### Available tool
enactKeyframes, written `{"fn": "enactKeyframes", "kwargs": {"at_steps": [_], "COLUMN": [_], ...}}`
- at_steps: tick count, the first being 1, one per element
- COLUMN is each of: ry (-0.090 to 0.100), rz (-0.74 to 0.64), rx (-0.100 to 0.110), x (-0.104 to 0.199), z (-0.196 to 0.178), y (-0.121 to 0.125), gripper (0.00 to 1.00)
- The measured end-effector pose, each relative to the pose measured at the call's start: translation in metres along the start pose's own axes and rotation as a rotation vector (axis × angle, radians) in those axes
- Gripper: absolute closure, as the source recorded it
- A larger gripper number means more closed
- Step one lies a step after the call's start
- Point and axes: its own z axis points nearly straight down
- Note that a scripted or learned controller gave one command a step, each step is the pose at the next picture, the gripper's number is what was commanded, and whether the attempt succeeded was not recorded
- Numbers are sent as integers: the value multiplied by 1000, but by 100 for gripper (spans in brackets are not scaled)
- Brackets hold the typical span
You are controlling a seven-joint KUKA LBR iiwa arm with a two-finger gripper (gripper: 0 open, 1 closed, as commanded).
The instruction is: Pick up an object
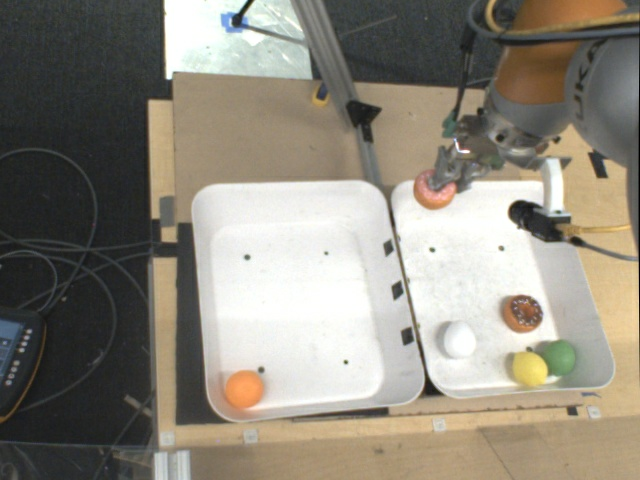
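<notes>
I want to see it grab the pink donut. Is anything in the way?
Nothing visible is. The tool is already at the pink donut, at the far rim of the right bin. The other toys lie at the near end.

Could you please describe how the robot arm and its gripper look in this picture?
The arm is grey with rounded links and a wide orange band above the wrist. Dark letters are printed on the grey shell. Yellow and black cables loop over the orange band. The gripper is small, of dark and silvery metal, with thin wires running to it.
</notes>
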Motion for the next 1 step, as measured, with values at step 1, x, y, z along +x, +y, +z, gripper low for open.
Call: {"fn": "enactKeyframes", "kwargs": {"at_steps": [1], "ry": [0], "rz": [0], "rx": [1], "x": [47], "z": [10], "y": [-15], "gripper": [100]}}
